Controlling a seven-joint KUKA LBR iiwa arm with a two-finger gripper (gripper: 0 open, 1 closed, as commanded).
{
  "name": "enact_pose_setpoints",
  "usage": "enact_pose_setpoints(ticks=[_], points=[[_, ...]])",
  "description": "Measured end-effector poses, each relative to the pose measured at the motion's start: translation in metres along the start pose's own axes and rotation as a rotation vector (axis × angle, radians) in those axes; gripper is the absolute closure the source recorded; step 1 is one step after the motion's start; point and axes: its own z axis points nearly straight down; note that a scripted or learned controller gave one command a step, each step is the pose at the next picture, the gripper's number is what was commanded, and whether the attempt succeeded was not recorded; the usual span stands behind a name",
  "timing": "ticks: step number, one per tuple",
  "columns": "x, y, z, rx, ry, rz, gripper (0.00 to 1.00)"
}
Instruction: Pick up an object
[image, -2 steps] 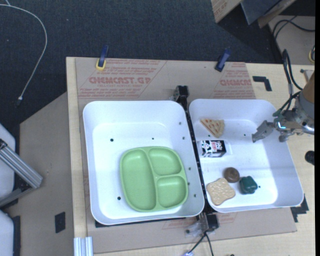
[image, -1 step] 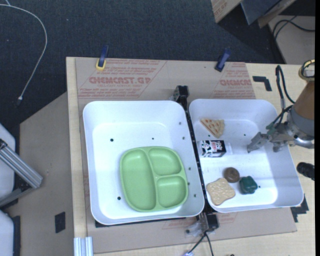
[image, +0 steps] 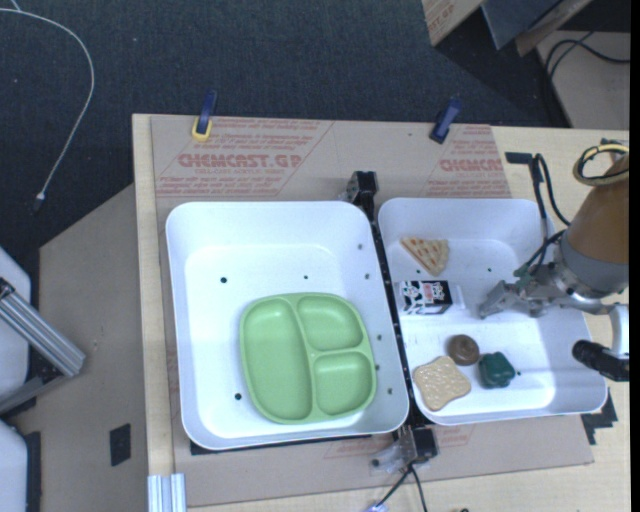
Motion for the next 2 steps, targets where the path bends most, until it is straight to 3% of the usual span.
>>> enact_pose_setpoints(ticks=[1,2], points=[[-0.001,0.002,-0.013,-0.007,-0.003,0.000,1.00],[0.007,0.001,-0.074,-0.013,-0.005,-0.002,1.00]])
